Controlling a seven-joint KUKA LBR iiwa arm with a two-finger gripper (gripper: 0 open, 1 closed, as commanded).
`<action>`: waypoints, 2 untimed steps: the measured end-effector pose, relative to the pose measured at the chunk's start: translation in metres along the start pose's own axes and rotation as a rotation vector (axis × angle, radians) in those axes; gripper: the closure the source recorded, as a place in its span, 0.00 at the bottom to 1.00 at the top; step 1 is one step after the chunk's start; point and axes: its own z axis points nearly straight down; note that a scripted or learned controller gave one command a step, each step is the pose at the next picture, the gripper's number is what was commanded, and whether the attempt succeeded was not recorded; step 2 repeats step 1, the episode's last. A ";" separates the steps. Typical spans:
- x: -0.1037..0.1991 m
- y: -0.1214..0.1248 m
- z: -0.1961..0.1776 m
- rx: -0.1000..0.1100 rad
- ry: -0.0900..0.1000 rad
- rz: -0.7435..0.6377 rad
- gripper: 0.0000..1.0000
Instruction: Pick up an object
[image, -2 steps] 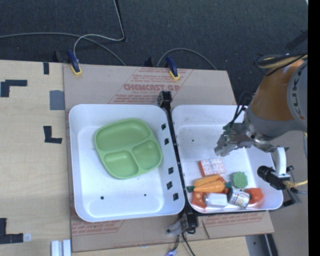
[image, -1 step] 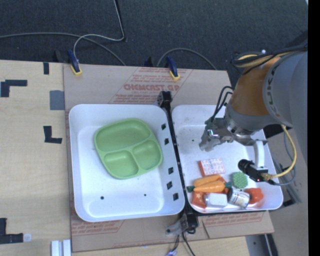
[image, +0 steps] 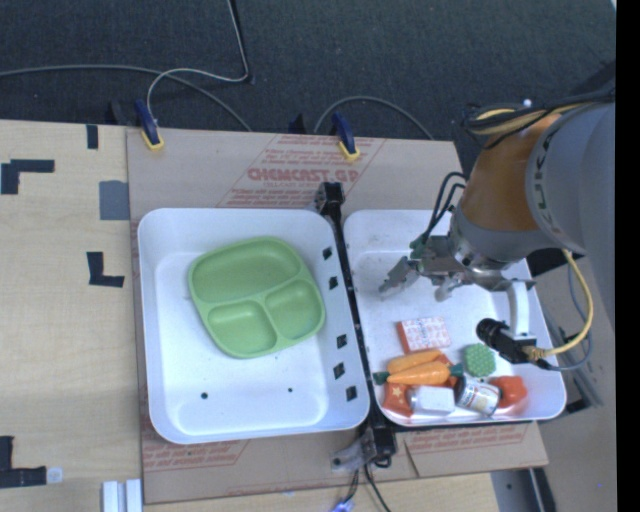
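Piled toys, an orange plastic carrot (image: 418, 367) among them, lie at six o'clock of the spread-open, unladen two-finger gripper (image: 418, 282) in the right white bin (image: 375, 250).

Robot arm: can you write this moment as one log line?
end effector: open, holding nothing | over right bin | toys: untouched | green plate: left bin

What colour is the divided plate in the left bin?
Light green. The plate shows plainly in the camera view, lying in the left bin.

One fixed camera looks down aslant on both white bins (image: 160, 300).
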 end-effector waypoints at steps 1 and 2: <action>-0.045 -0.028 0.094 -0.014 -0.003 0.001 0.00; -0.045 -0.028 0.094 -0.014 -0.003 0.001 0.00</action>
